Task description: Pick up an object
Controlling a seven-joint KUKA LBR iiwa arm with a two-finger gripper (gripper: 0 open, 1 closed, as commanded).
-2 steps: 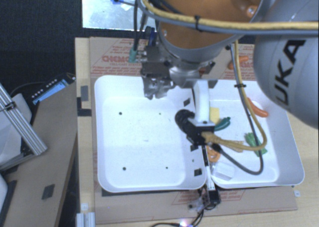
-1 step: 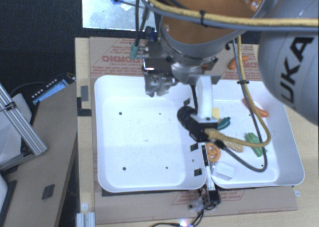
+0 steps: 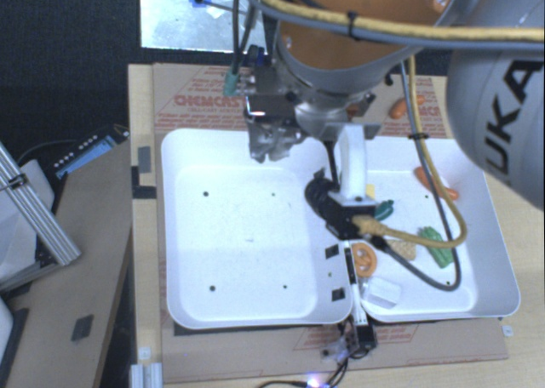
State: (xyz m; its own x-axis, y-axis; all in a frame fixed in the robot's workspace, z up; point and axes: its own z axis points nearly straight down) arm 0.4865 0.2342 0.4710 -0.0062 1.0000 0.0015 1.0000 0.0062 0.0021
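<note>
A brown cardboard sheet (image 3: 204, 93) covers the bench, and the 2 white bins sit on it with their inner rims touching. The objects to pick lie in the right bin (image 3: 492, 237), crowded toward its near, inner part: an orange ring (image 3: 364, 260) just beside the dividing rim, a white block (image 3: 383, 293) nearer the front edge, a tan piece (image 3: 403, 250) and a green piece (image 3: 436, 246) farther out. A small teal piece (image 3: 385, 207) lies mid-bin, and an orange piece (image 3: 428, 179), perhaps a toy carrot, lies apart toward the far outer side.

The gripper (image 3: 272, 146) hangs over the far edge of the left bin (image 3: 247, 233), well apart from those objects. Whether it is open or closed cannot be told from this angle, and nothing shows in its grasp. Below and left of it the left bin's floor is a broad white stretch marked by 4 small dark dots. The arm's grey and orange bulk overhangs the far rim of both bins. Another small orange item (image 3: 398, 109) lies on the cardboard beyond the right bin.
</note>
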